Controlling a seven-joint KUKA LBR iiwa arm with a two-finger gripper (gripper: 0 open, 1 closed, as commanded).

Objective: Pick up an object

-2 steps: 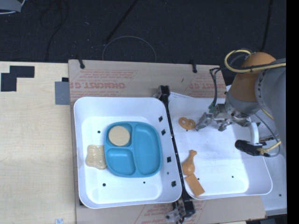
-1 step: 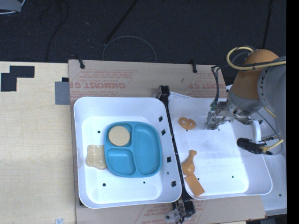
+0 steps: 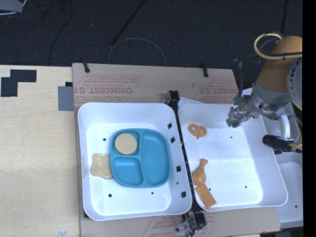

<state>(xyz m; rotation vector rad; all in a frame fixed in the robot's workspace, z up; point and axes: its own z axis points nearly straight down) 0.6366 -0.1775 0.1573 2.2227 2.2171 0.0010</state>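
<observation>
End effector [image 3: 237, 115]: poised above the right bin [image 3: 247, 162], near the pretzel [image 3: 197, 130] on its arm side and a little farther back, apart from it. Carries nothing visible beneath it. Released or clenched: cannot tell at this angle and size.

Candidate things, all placed from the pretzel:
- Pretzel itself lies flat on the right bin's floor, close to the divider between the bins, nothing touching it.
- Toward the front edge from the pretzel, well apart: an orange gourd-shaped toy [image 3: 200, 172], and just beyond it an orange block [image 3: 206, 197], the two touching or nearly so.
- Across the divider from the pretzel, in the left bin [image 3: 98, 120]: a blue divided plate [image 3: 148, 162] with a round tan biscuit [image 3: 125, 143] in its rear compartment, and a pale slice of toast [image 3: 101, 166] against the plate's far side.

Step in hand, as a judgement: approach, with nothing grasped and no contact yet. Looks closest to the pretzel, so likely the first target.

Next move calls for: shifting sideways until centred over the pretzel, then dropping straight down to the bin floor. Needs a low, careful closure, since the pretzel sits thin and flat. Risks skidding it toward the divider or closing on air.
</observation>
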